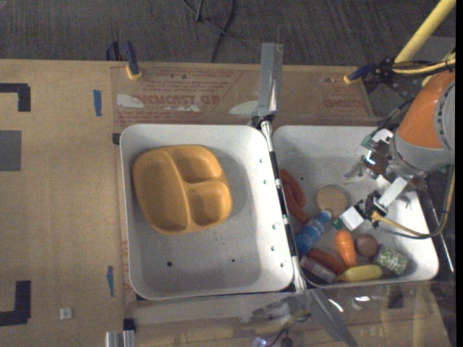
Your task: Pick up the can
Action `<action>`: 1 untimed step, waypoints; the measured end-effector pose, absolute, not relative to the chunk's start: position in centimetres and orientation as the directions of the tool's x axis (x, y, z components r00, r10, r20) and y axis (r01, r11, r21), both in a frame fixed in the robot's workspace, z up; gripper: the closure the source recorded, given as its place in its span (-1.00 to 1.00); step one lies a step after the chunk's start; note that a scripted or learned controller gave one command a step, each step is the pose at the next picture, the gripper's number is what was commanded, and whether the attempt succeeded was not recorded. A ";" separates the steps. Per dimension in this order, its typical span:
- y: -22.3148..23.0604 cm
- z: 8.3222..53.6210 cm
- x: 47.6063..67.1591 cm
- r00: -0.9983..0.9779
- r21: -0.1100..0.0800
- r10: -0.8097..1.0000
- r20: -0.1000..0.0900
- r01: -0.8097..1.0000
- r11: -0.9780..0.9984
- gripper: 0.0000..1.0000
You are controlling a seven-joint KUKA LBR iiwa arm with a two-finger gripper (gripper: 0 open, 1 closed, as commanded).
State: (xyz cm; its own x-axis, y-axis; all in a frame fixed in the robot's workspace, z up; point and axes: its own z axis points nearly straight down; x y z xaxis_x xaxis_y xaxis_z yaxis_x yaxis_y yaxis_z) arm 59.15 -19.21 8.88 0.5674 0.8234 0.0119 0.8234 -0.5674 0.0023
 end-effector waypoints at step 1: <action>-18.7 8.7 53.5 0.380 0.002 0.925 0.004 0.925 -0.380 -1.00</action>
